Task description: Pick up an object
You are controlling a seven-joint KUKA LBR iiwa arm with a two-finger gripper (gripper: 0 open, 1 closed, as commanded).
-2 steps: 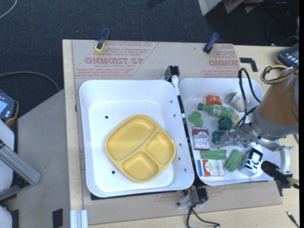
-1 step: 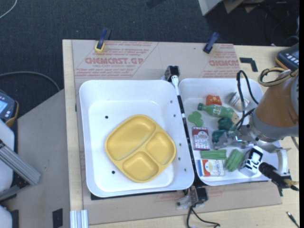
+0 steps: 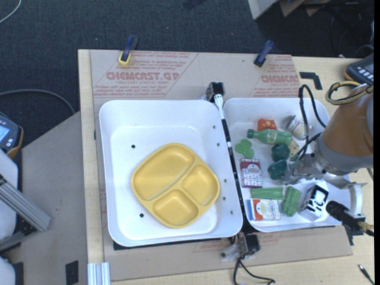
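From my screen, nearest me at the bottom of the frame is the front lip of the brown cardboard-covered table (image 3: 178, 260), with a tangle of cable by the bins' lower edges. Just above it, lower right, the right white plastic bin (image 3: 237, 108) holds the clutter: a red-and-white flat carton (image 3: 263, 209), a green ribbed block (image 3: 291, 200), a green stick-like piece (image 3: 266, 192), a small red-and-white packet (image 3: 251, 173), a black-and-white patterned item (image 3: 317, 201). The grey arm comes in from the right edge and its claw (image 3: 295, 170) sits low over this bin, right beside a dark green rounded object (image 3: 277, 170); I cannot tell its state from here. Further up lie a green plastic bottle (image 3: 270, 136) and a small red-orange piece (image 3: 266, 124). Centre-left, the left white bin (image 3: 119, 123) holds a yellow three-compartment tray (image 3: 175, 184).
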